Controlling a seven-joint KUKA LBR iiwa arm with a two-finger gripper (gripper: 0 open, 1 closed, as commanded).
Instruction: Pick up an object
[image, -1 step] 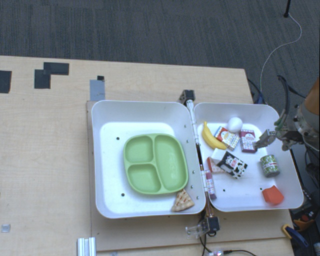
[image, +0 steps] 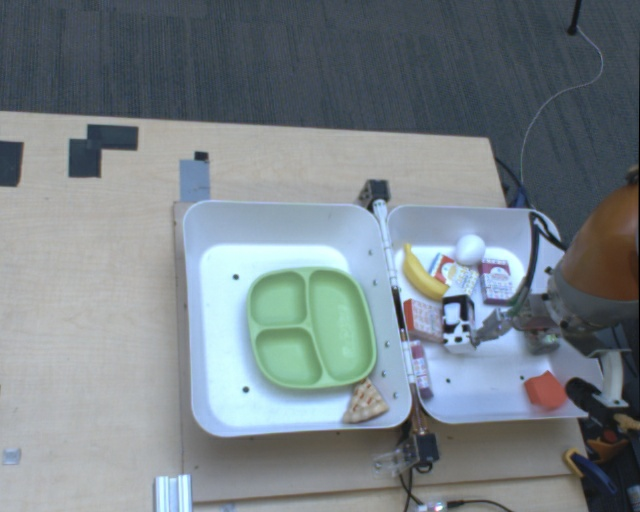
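Right bin (image: 500, 222): a yellow banana (image: 422, 275) lies curved near the dividing wall, at the far side. Just beside it, a white egg-shaped ball (image: 469, 247) and two small red-and-white cartons (image: 495, 280). A black-and-white cow figure (image: 458, 325) stands near the middle. An orange block (image: 545, 391) sits apart, near corner. Left bin (image: 215, 300): green divided plate (image: 311, 328), flat; pizza slice (image: 366, 402) touching its near edge.

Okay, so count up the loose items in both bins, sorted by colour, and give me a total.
Green: 1, the divided plate
Yellow: 1, the banana
White: 1, the egg
Orange-red: 1, the block
Tan: 1, the pizza slice
Black and white: 1, the cow toy
Red and white: 3, small packets
Total: 9
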